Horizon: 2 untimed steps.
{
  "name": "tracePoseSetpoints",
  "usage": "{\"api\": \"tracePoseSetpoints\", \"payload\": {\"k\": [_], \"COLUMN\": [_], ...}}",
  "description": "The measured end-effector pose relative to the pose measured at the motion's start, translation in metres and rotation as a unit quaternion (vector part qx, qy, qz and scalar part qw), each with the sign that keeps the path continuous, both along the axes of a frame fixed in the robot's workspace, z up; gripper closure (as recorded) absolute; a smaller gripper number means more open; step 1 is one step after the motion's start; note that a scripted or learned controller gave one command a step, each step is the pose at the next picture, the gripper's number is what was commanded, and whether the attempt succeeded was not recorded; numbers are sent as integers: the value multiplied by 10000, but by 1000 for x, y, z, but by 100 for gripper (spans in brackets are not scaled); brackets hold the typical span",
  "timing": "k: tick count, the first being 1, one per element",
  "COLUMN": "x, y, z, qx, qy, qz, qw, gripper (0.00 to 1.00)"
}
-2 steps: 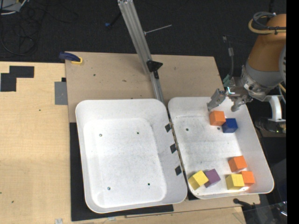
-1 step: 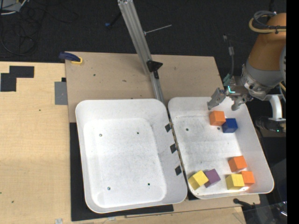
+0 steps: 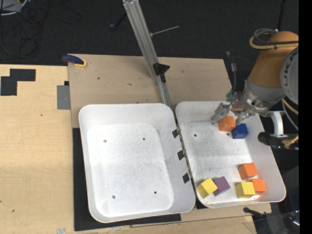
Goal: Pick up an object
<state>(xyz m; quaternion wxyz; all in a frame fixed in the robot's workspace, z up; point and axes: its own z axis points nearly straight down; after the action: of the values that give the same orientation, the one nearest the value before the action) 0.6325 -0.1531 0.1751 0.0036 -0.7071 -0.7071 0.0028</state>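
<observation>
The gripper sits low over the far end of the right bin, its fingers spread around an orange block without visibly clamping it. A blue block lies just beside it, nearer the arm.
</observation>
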Motion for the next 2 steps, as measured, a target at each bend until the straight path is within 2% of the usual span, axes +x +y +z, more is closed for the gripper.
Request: {"api": "tracePoseSetpoints", "payload": {"k": [1,2], "x": [-8,-9], "y": [-7,-6], "z": [-56,-86], "qx": [3,0], "qy": [4,-24], "qz": [0,-8], "qw": [10000,10000], "gripper": [0,0]}}
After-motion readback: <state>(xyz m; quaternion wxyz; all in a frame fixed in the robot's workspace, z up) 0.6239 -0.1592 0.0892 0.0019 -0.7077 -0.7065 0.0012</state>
